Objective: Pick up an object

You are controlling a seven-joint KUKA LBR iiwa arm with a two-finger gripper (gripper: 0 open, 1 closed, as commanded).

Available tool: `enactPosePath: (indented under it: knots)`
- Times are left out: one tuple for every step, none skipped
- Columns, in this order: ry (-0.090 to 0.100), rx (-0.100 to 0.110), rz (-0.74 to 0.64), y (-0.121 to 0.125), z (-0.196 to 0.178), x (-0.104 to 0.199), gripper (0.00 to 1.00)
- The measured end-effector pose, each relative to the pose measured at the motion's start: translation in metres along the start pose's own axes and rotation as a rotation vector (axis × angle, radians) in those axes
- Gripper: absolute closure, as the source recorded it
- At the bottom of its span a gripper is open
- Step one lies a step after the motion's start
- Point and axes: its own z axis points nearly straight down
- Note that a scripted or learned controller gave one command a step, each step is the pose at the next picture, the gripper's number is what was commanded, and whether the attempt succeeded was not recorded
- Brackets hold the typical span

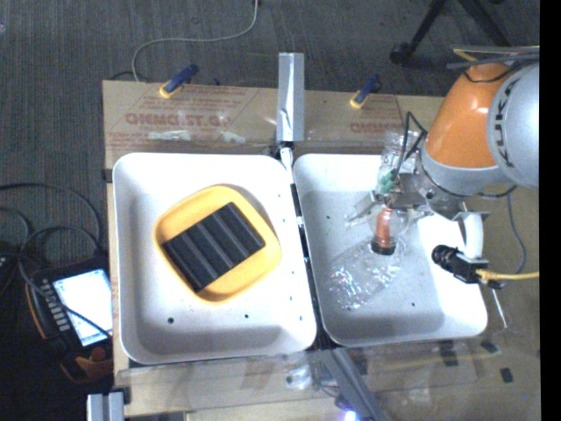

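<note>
Camera view: gripper lowered into the right bin, finger state impossible to tell. Clear plastic bottle lying in the same bin, touching the gripper tip. Yellow-and-black tray resting in the left bin, well apart from the right bin's contents.

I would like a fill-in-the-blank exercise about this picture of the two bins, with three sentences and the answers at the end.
1. The yellow tray with a black ribbed insert lies in the ____ bin of the camera view.
2. The gripper reaches into the right bin from the view's ____ side.
3. The clear crinkled plastic piece lies in the same bin as the ____.

Missing words: left; right; gripper
</note>
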Motion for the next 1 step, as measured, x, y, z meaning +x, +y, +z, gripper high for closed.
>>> enactPosePath:
  knots:
    - [-0.003, -0.004, 0.015, 0.0412, 0.09, -0.0346, 0.0]
